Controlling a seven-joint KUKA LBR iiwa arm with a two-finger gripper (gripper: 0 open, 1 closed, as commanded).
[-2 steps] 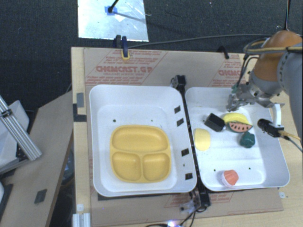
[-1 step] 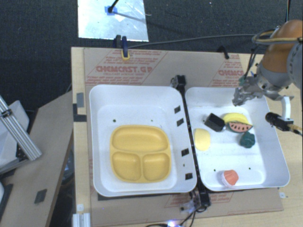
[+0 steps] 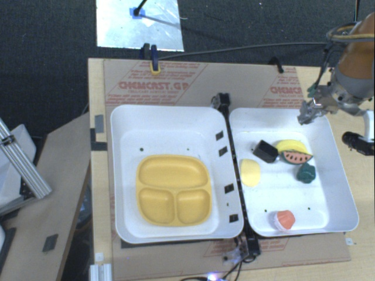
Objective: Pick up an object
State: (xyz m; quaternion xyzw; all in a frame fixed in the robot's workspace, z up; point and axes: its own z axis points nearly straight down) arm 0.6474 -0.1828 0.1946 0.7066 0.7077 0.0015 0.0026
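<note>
Gripper (image 3: pixel 309 112) over bin (image 3: pixel 336 157) rim (rt).

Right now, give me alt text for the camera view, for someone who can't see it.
The gripper hovers over the right bin's far edge, holding nothing; below lie a black block, banana, watermelon slice and other toys. A yellow divided tray sits in the left bin.

Smooth, glossy white plastic is seen in both bins (image 3: pixel 170 119), matt yellow plastic in the divided tray (image 3: pixel 173 189), and printed brown cardboard on the bench (image 3: pixel 176 81).
</note>
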